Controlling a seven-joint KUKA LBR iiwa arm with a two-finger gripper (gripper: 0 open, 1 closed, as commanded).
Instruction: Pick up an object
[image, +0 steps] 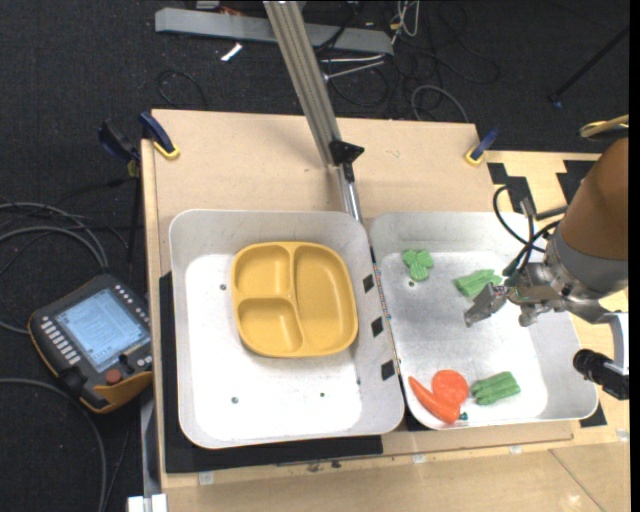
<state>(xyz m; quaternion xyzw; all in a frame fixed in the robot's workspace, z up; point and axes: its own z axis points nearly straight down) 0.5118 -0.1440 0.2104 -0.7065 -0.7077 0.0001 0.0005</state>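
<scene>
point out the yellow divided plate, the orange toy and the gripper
yellow divided plate (296, 299): camera view, centre ridge.
orange toy (447, 386): camera view, round top.
gripper (505, 306): camera view, between its fingertips.

Arm (600, 215) reaching from right, fingers (481, 306) spread apart.

The grey arm with its orange band (608, 215) is cut off by the right edge of the frame; only its wrist portion shows. The two-finger gripper (505, 306) is seen from above at a slant, and its finger tips are too small and dark to separate.

The green leafy toy piece (475, 282), at mid right, is partly covered by the gripper body. The right white bin (395, 330) has its far right rim hidden under the arm.

The slanted grey metal pole (305, 75) runs out of the top edge. The handheld control pendant (95, 340) at lower left shows a screen too blurred to read.
</scene>
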